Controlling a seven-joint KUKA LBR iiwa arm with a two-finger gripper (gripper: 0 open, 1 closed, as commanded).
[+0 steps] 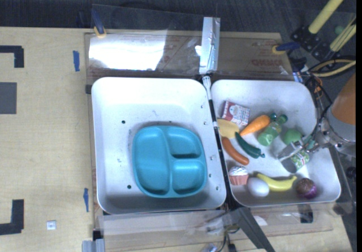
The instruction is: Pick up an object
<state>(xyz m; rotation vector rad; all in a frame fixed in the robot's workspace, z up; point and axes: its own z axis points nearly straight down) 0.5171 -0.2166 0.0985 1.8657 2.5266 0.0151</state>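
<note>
Bench: pale wood surface [45, 149] under a dark floor at the top, with black marks at the left edge and blue tape pieces.
Left bin [107, 104]: white and shallow; it held one blue divided tray [168, 159] with three compartments, lying a little toward the front.
Right bin [254, 90]: white, just beside the left bin, and filled with toy food.
Toy food, back part: a red and white carton [234, 112] near the back left, an orange carrot [255, 125] tilted beside it, green pieces [270, 132] to the right of the carrot.
Toy food, middle: a sausage [235, 151] and a dark green pepper [246, 146] side by side.
Toy food, front: a cupcake [238, 176], a white egg [259, 187], a yellow banana [277, 182] and a purple onion [307, 187] along the front wall.
Arm: it reached in from the right side, with an orange band [346, 104] above the wrist.
Gripper [294, 152]: it was low in the right bin, between the green pieces and the banana; I could not tell how far its fingers were apart or if something was between them.
Behind the bins: a clear plastic sheet [147, 47] and a cardboard piece [249, 56].
</note>
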